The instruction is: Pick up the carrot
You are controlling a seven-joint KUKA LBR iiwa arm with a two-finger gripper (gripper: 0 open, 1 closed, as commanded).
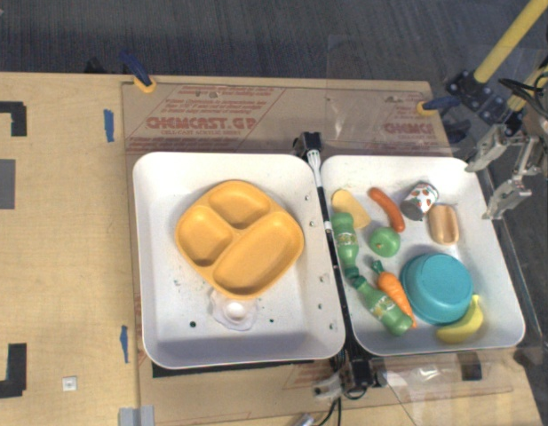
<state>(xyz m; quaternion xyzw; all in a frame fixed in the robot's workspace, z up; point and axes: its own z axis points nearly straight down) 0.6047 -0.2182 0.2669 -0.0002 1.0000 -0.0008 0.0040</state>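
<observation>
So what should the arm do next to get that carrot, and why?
Probably swing the gripper left and forward until it hangs over the small orange carrot with green top. The gripper sits by the right white bin's far right rim, while the carrot lies low in that bin, wedged between the teal round bowl and a green plastic bottle.

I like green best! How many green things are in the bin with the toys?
3: a green bottle along the left wall, a green apple near the middle, and another green bottle toward the front, beside the carrot. More may hide under the teal bowl.
</observation>
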